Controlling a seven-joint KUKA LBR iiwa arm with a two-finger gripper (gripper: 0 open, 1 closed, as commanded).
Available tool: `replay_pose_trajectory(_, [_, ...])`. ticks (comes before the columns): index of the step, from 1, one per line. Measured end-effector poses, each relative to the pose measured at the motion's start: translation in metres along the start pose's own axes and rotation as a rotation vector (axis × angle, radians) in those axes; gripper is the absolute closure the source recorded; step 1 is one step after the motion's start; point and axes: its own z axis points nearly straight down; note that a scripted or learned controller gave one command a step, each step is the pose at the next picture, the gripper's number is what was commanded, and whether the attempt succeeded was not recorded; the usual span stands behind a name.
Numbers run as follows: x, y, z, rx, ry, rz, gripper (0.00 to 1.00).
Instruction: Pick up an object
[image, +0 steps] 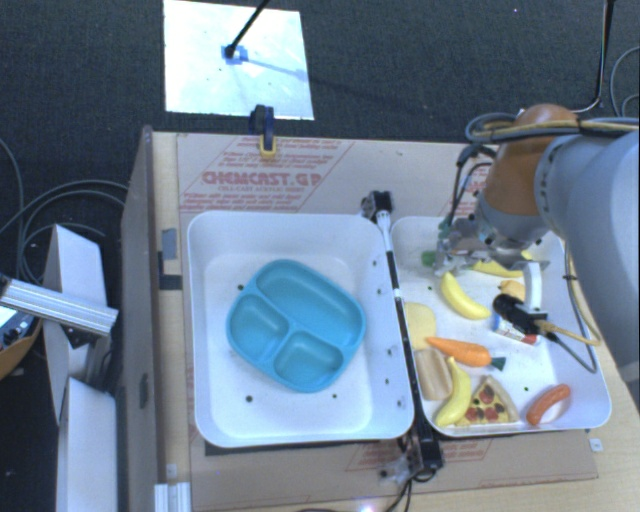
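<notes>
Pincer (455, 255) down in the right bin's (600, 405) far-left corner; can't tell how it's set. Just beside it lies a banana (464, 298), long axis slanting from upper left to lower right, carrot (460, 350) nearby. Left bin (215, 400) holds a blue plate (293, 324).

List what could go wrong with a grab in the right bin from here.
1. The end effector sits low by a banana; crowded neighbours could make it close on two items or none.
2. The carrot, pizza slice and second banana lie close together, so a nudge may scatter them.
</notes>
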Motion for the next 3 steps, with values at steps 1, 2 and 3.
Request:
replay_pose_trajectory(1, [0.079, -0.096, -0.092, 0.007, 0.004, -0.003, 1.00])
replay_pose_trajectory(2, [0.105, -0.106, -0.153, -0.001, 0.002, -0.001, 1.00])
replay_pose_trajectory(3, [0.155, -0.071, -0.129, 0.003, 0.002, -0.003, 1.00])
